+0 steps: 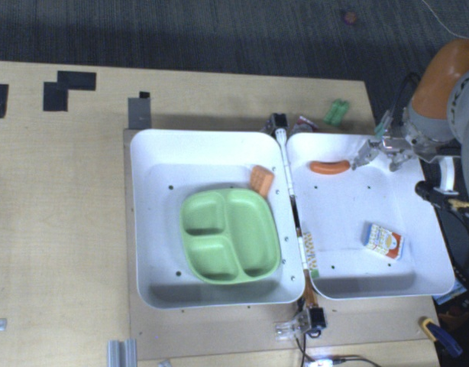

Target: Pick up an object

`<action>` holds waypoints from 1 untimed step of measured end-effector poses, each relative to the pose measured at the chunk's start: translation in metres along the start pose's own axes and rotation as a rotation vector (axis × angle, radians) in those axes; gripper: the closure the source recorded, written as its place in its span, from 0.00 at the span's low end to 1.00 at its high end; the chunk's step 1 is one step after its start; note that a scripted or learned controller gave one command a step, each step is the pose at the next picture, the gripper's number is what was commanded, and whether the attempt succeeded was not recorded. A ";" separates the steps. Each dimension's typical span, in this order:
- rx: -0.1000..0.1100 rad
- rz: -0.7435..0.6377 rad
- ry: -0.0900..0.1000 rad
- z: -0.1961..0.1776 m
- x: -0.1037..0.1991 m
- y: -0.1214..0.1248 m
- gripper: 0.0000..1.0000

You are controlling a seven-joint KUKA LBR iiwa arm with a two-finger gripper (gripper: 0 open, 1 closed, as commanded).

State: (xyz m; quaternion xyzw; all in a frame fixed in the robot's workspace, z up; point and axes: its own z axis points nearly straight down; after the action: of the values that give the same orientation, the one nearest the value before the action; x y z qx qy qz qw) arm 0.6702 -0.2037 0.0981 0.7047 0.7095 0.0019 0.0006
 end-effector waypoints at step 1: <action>0.000 0.001 0.000 0.013 0.081 0.000 0.00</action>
State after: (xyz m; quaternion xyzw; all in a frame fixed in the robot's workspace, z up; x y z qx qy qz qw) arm 0.6699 -0.1231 0.0850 0.7049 0.7093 0.0020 0.0007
